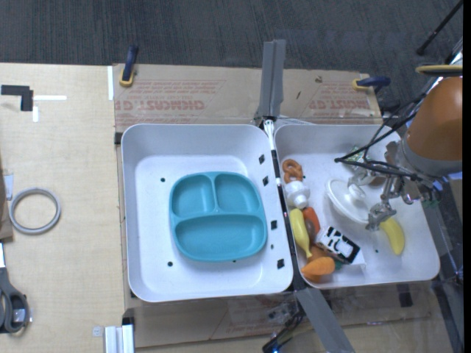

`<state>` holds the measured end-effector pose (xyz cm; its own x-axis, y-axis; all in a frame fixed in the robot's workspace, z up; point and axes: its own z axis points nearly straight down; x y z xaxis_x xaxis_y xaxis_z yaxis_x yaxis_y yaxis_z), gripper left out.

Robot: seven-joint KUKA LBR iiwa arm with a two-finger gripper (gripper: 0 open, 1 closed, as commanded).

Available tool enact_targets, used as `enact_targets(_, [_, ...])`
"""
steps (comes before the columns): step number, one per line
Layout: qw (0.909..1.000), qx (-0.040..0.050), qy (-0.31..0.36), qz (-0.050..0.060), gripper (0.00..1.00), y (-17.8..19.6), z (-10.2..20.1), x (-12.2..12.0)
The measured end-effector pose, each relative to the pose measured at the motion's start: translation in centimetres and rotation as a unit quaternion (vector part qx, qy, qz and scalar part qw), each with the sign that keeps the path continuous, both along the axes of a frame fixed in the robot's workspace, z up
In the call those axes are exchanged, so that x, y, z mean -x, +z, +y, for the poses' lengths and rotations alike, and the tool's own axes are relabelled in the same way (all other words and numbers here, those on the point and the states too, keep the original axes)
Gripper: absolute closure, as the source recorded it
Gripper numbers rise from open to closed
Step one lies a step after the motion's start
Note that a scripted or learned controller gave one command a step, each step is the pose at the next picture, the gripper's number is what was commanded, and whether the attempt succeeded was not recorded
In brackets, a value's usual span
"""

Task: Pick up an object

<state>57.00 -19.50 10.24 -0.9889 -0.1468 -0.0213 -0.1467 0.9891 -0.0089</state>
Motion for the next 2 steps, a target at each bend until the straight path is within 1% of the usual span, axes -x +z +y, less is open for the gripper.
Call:
enact_targets(1, [0.9984,-0.0007,-0.057,0.000,0.00,-0.1,-2.8,5.5])
enact_targets(2, [1.0000,-0.0006,-0.003,-0.001,0.00,-0.1,3.8,5.4])
